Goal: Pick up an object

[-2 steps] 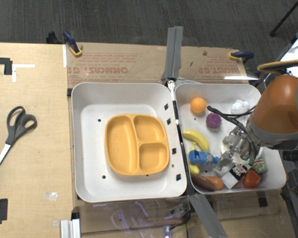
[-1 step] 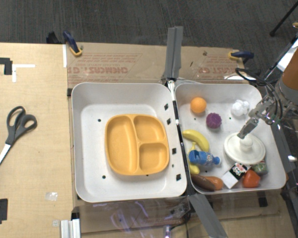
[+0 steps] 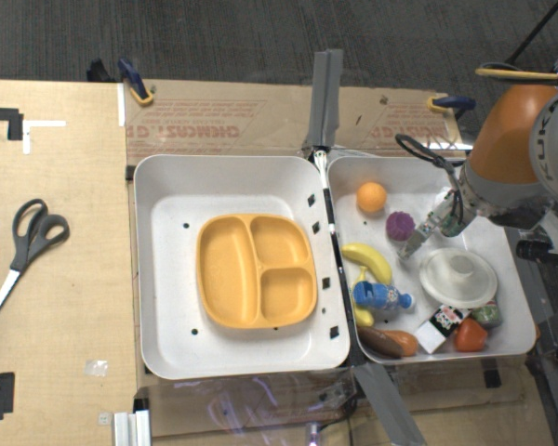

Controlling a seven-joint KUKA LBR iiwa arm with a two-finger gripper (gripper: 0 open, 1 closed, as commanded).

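Observation:
The right bin (image 3: 502, 342) holds several small objects. An orange ball (image 3: 372, 196) lies at the back, with a purple knobbly fruit (image 3: 401, 225) in front of it. Further forward are a yellow banana (image 3: 368, 260), a blue toy (image 3: 379, 295) and a brown sausage-like piece (image 3: 388, 342). A white round dish (image 3: 458, 277) lies upside down on the right. My gripper (image 3: 417, 240) reaches down into this bin, its tip just right of the purple fruit and left of the white dish. Nothing visibly hangs from it.
The left bin (image 3: 158, 277) carries a yellow divided plate (image 3: 258, 269). A red tomato (image 3: 471, 334), a black-and-white box (image 3: 444, 325) and a green item (image 3: 488, 314) crowd the right bin's front corner. Scissors (image 3: 28, 240) lie on the bench at the far left.

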